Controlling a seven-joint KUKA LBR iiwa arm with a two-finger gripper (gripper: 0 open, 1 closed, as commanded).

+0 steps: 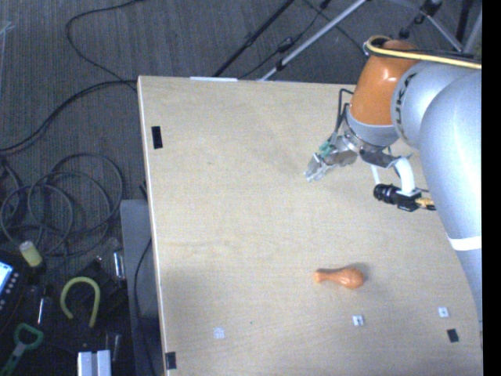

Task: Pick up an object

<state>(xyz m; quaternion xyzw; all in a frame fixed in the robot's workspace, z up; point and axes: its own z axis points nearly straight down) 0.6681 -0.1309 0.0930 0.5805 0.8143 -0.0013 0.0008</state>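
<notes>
We saw the end effector (316,168) poised over the tabletop (235,210), well apart from the orange object (341,277). We couldn't tell its grip state.

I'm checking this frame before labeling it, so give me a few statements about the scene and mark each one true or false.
1. An orange pin-shaped object lies flat on the board. True.
2. The claw is touching the orange object. False: the claw is well apart from it, farther up the view.
3. The arm enters from the view's right. True.
4. The orange object sits at the board's far left corner. False: it lies toward the near right part of the board.
5. Cables lie on the floor left of the board. True.
6. The orange object is standing upright. False: it lies on its side.
</notes>
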